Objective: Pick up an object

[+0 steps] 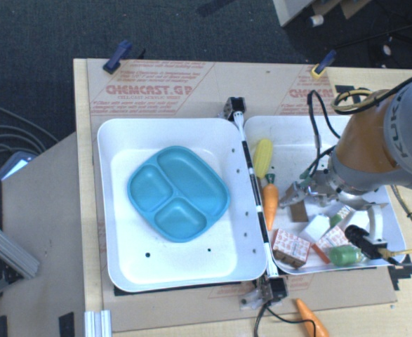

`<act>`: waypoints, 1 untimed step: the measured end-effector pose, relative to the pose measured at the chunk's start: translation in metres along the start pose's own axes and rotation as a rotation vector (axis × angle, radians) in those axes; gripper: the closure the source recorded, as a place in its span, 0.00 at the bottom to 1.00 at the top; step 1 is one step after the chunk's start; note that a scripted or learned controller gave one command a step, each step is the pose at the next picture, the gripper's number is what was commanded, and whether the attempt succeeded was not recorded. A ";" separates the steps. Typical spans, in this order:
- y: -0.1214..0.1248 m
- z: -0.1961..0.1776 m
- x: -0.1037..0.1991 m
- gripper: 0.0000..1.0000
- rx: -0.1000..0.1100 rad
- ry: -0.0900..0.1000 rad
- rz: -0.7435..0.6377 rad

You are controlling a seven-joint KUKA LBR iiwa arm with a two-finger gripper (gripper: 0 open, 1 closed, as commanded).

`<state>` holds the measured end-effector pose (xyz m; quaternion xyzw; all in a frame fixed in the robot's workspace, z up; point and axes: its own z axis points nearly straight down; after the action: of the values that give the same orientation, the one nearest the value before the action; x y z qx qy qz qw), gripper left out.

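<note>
My gripper (pixel 305 188) hangs low over the middle of the right bin (pixel 290 128), on the grey arm with its orange band (pixel 363 142) coming in from the right. Just beside its tip lies a brown, dark-edged piece (pixel 294 203); whether it touches is unclear. A yellow corn cob (pixel 262 157) and an orange carrot (pixel 269 201) lie along the bin's left wall. Near the front sit a red-and-white checkered packet (pixel 290 246), a white block (pixel 318 226) and a green item (pixel 344 256).
The left bin (pixel 114 188) holds a blue divided plate (pixel 178 192). A black bar (pixel 246 163) runs between the two bins. Blue clamps (pixel 116 57) sit at the board's back edge, and an orange-handled tool (pixel 309 316) lies in front.
</note>
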<state>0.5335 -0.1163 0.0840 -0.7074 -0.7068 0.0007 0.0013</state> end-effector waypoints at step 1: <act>-0.016 -0.001 0.015 0.00 -0.002 -0.002 0.001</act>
<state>0.5177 -0.1008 0.0847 -0.7079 -0.7064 0.0008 -0.0001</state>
